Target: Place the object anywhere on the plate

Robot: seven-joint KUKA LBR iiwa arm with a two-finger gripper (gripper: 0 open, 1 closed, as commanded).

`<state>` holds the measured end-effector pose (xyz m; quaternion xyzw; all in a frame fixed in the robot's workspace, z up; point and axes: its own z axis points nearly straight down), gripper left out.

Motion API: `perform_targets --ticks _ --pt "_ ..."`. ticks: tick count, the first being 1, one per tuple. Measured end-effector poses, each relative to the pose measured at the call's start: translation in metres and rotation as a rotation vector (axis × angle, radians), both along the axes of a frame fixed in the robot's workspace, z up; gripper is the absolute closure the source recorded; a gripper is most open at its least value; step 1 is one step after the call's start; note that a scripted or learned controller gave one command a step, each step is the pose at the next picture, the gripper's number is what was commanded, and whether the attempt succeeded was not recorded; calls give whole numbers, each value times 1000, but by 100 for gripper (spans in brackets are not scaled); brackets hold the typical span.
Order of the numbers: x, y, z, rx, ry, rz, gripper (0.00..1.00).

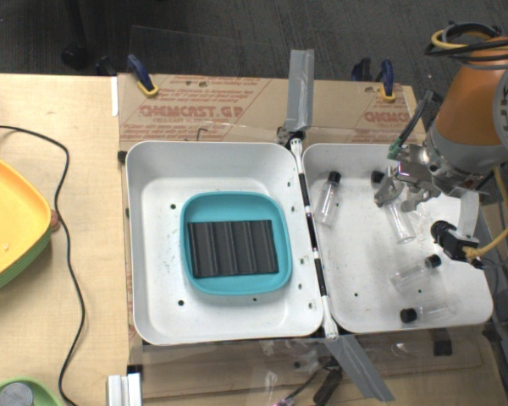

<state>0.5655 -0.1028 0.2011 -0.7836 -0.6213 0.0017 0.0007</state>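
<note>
Vials of clear plastic are lying in the right bin (pixel 356 311); one vial (pixel 400 224) is sitting just under the gripper (pixel 395 191), whose state you cannot tell here. You are looking at the pick step, I judge. Next you are needing a firm grasp, then carrying left to the teal plate (pixel 235 289).

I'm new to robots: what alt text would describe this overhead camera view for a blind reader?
A grey robot arm's gripper hovers over the right white bin, which holds several clear plastic vials with black caps. The left white bin holds a teal square plate with a dark ribbed centre.
</note>
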Motion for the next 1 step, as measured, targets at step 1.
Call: perform_targets --ticks 1 --pt "0 0 0 0 0 0 0"
